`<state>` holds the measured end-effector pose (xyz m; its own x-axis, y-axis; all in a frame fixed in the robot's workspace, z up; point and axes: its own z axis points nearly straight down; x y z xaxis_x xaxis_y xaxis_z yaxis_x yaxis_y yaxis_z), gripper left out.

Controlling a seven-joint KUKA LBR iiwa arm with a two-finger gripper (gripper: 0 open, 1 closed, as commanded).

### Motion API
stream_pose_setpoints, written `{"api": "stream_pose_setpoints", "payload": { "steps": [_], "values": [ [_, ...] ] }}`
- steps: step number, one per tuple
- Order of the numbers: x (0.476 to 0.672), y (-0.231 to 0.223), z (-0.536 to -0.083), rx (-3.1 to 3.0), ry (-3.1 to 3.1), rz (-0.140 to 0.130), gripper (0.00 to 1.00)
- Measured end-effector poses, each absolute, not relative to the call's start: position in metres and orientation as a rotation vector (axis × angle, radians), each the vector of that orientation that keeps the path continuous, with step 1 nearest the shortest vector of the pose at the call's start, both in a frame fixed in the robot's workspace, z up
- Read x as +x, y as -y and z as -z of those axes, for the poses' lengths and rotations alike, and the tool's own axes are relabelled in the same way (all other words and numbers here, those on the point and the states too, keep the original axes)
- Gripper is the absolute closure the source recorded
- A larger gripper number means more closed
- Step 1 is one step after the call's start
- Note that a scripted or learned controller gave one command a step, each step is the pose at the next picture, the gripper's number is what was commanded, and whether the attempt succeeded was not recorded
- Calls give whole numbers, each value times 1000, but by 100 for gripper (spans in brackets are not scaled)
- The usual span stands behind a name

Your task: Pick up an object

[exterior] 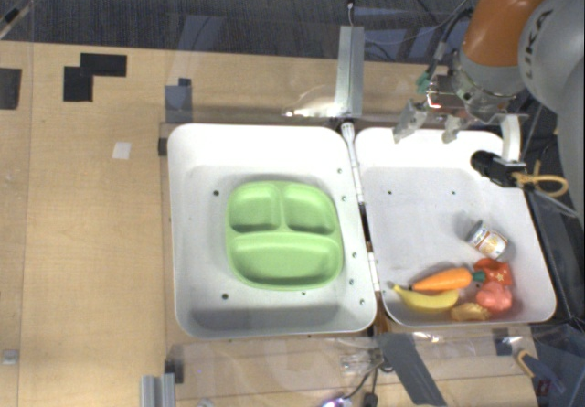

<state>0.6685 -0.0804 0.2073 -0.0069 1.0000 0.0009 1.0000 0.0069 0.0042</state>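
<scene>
Yellow banana [428, 299]: nearest item, lies along near wall of right-hand bin [411, 204]; carrot touches it on the far side.
Orange carrot [442, 281]: flat against banana, green end toward red fruit, long axis approx across the bin.
Red fruit [494, 294]: packed into near corner w/ a small yellowish piece [469, 311] just beside; exact kinds can't tell.
Small jar [487, 240]: on its side, tilted, just beyond the pile and a bit apart from it. It's the least crowded thing, so prob. the best target.
Green plate [283, 233]: three-part, alone in the other bin [187, 213]; flat w/ low rim, so a poor grip for two fingers.
Gripper [426, 130]: over far edge of right-hand bin, well apart from all items; fingers [403, 129] spread, nothing btw them.
Stage: looks like the very start, no pick made yet.
Doing it well: travel toward near side, stop over jar, turn wrist so fingers straddle its short width, go low before closing.
Watch: round jar may roll out of the grip. Keep clear of bin wall & red fruit. Pile is tight, so fingers could jam on banana.
</scene>
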Motion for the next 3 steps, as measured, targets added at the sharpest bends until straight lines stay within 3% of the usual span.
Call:
{"api": "stream_pose_setpoints", "payload": {
  "steps": [1,2,3],
  "values": [
    [656,114,-291,2576,-1792,-6,0],
    [580,104,-176,2670,-1655,-1,0],
    [514,122,-121,2442,-1975,-3,0]
  ]
}}
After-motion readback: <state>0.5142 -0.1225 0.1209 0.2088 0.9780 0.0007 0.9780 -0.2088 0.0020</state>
